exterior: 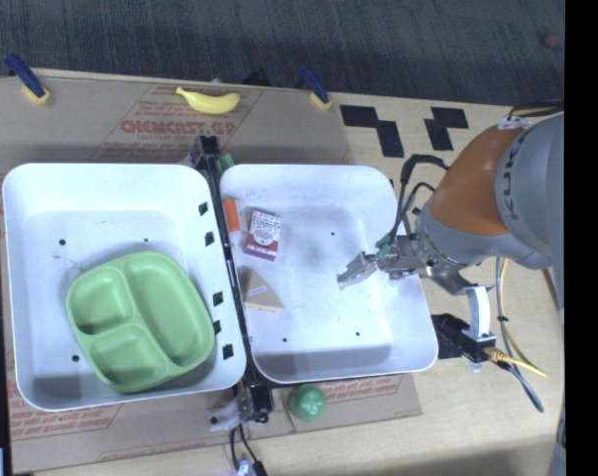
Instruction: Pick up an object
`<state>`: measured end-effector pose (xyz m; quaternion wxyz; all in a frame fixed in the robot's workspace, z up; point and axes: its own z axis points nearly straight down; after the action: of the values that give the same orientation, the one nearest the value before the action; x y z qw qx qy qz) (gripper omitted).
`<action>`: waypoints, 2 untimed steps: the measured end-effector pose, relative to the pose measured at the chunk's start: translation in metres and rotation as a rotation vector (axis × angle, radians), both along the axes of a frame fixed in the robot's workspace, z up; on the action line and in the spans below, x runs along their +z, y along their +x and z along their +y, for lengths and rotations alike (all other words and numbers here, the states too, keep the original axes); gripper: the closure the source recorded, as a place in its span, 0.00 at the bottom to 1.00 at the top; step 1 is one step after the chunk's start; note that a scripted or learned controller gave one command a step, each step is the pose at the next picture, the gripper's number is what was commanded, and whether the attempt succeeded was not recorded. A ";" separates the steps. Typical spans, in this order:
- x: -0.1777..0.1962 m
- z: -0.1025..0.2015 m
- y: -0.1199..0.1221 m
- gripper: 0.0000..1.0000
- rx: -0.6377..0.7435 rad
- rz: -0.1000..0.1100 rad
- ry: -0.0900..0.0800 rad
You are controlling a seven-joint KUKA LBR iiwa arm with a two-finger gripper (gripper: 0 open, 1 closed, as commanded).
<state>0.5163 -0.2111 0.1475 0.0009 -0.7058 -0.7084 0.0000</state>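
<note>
Gripper [353,271] hangs low over the right bin [378,191]; I cannot tell its state. Nearest pick, the tan wedge [261,294], lies left of it, beside the bin's left wall.

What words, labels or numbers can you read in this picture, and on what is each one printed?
"CHEMCAST GP", red print on the brown sheet behind the bins.
Small carton in the right bin: label print too small to read.
Red print along the sheet's front and left edges: too blurred to read.
</note>
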 end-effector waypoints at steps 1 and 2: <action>-0.040 0.045 -0.041 0.00 0.003 0.004 0.001; -0.056 0.034 0.055 0.00 0.001 0.000 0.000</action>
<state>0.5714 -0.1767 0.0916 0.0008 -0.7056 -0.7086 -0.0001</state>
